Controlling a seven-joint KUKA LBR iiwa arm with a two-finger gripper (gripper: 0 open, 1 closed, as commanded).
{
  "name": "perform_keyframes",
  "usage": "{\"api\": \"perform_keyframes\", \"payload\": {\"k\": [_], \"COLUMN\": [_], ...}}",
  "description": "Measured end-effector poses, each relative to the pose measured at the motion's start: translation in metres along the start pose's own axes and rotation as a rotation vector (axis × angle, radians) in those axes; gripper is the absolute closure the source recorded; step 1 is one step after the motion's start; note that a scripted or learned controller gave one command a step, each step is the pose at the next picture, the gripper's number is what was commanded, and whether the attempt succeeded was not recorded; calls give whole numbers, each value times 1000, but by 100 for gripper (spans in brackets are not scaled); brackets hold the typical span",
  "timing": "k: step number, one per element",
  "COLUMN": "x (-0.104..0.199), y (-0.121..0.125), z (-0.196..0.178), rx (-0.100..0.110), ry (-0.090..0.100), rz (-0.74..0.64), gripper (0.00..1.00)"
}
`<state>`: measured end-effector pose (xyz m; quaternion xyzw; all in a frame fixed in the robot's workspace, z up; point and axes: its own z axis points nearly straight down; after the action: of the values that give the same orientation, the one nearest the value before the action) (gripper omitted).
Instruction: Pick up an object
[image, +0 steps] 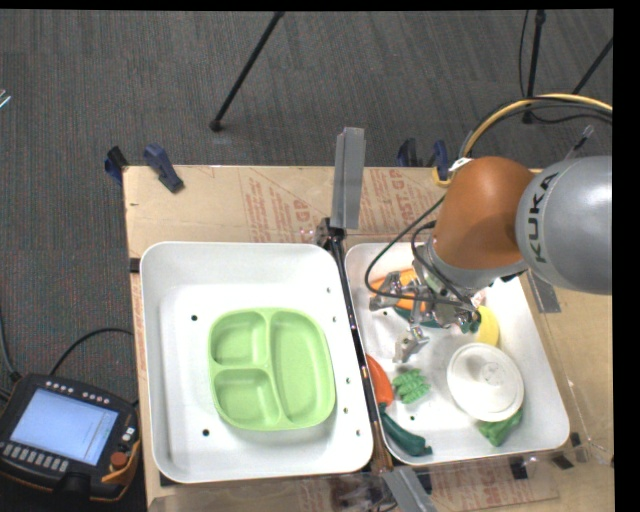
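A small leafy green plastic piece (409, 384) lies on the floor of the right white bin (553, 400), just below the tool (408, 345), whose metal tips hang over it; whether they are spread or pressed together I cannot tell. Beside it sit a round white lidded cup (485, 380) and an orange carrot-like toy (380, 381). The left white bin (170, 300) holds a light green divided plate (271, 369).

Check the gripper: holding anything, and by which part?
Nothing visibly held. The gripper hangs over the right bin, above the green toy; nothing shows between its fingers.
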<state>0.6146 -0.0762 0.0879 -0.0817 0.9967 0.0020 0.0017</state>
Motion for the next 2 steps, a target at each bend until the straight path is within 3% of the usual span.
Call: {"api": "perform_keyframes", "payload": {"k": [1,2], "x": [46,10], "y": [-52,2], "z": [0,0], "rx": [2,0], "ry": [3,2], "rz": [-76,-141], "gripper": [0,0]}}
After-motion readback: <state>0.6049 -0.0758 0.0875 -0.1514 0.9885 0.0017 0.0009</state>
